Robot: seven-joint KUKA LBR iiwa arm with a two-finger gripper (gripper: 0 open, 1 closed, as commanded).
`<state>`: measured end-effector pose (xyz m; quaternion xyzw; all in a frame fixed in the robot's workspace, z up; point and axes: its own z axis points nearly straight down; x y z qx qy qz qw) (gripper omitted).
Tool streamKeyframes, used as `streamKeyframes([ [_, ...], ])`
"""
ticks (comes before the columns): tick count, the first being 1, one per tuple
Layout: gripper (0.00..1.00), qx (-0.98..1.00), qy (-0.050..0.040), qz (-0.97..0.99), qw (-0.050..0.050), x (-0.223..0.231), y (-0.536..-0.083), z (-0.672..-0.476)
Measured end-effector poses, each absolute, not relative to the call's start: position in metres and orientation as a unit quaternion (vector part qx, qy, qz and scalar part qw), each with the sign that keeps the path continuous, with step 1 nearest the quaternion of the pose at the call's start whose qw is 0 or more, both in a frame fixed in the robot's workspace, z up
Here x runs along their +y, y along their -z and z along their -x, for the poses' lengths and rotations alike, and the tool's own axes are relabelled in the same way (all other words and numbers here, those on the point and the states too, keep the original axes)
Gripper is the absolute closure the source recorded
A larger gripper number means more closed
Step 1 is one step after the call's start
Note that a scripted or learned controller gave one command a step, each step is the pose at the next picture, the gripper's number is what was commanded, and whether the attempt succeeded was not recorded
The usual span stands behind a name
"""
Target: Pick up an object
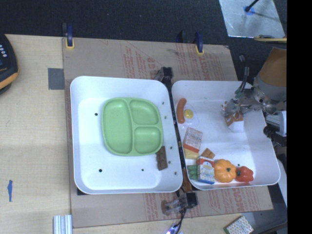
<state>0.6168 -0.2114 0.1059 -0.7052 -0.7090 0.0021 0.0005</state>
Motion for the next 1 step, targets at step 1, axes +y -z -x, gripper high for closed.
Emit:
streamKeyframes([
  [1, 1.00, -0.711, 0.0010, 0.703, -0.001, -0.1406, -0.1484, -0.6451],
])
